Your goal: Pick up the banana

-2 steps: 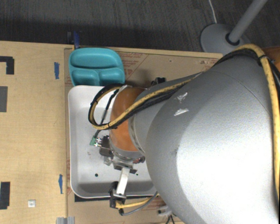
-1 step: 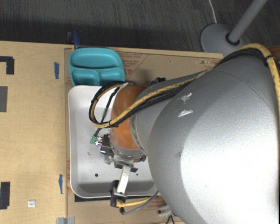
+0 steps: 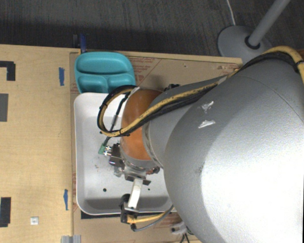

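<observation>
Banana placement cannot be told: the arm [image 3: 240,146] fills the right of the view and covers whatever lies beneath it, so how the fruit sits relative to the pincer [image 3: 128,168] cannot be told either. The pincer hangs below the wrist, over the middle of the white bin [image 3: 86,156], toward that bin's right half. From above it shows as a cluster of metal parts under the orange band [image 3: 137,123], and whether it is wide, narrow or holding something cannot be told.

The bin's bare floor shows along its left side and near corner, with a few small dark specks [image 3: 105,190] on it. A black cable [image 3: 106,112] loops out from the wrist over the bin's far half, and a yellow one [image 3: 157,106] runs up along the arm.

At the bin's far end a teal tray [image 3: 104,72] rests against the rim, with its moulded hollows facing the bin. Bin and tray sit on a brown board [image 3: 194,65] on the tan desk [image 3: 32,139]. Blue tape strips [image 3: 61,76] mark the board's left edge, and black marks [image 3: 9,71] lie on the desk well to the left. Beyond the desk, at the upper right, a grey round stand base [image 3: 234,41] stands on the dark floor.
</observation>
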Robot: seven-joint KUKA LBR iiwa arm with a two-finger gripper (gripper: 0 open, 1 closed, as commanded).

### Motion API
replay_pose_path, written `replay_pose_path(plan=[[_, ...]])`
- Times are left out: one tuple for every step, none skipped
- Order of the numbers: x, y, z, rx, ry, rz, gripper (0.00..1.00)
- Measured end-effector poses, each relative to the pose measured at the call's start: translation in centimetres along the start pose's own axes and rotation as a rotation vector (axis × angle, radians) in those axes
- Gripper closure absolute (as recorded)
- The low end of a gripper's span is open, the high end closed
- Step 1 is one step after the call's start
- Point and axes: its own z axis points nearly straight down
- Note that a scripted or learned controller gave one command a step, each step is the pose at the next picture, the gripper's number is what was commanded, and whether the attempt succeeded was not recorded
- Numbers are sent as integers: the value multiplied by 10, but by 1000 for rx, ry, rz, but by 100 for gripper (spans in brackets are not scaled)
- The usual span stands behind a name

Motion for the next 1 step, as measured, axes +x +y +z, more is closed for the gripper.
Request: replay_pose_path(plan=[[0, 0, -9, 1, -1, -1, 100]])
